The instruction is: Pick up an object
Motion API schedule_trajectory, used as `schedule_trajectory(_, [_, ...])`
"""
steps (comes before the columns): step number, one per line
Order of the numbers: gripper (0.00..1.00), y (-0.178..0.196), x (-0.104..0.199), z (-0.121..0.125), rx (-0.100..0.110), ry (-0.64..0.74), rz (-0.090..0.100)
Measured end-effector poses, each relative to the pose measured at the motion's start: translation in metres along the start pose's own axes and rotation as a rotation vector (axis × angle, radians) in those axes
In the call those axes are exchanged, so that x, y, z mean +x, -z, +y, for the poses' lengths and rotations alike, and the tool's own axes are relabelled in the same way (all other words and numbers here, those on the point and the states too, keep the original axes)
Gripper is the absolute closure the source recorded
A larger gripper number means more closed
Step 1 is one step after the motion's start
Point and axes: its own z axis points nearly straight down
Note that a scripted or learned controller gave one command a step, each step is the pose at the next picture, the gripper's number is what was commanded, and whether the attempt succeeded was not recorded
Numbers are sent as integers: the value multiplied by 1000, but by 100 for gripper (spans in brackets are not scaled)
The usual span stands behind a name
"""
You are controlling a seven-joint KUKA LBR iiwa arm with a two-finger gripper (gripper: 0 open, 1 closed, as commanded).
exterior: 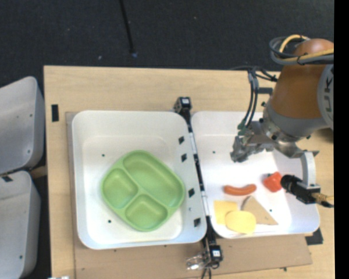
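Nothing lifted yet: the gripper [242,151] hovers, its opening impossible to tell, the orange sausage [240,189] lying just below, ungrasped.

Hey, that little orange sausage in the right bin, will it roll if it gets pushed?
Probably sideways: the sausage looks round and slender. Its slight curve may make it wobble or pivot. It looks light and smooth, so the tool could slip off it.
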Motion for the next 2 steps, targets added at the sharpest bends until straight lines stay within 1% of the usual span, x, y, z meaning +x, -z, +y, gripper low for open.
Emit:
schedule_trajectory(1, [100,-1,42,6,-2,0,0])
schedule_trajectory(2, [100,-12,86,14,2,0,0])
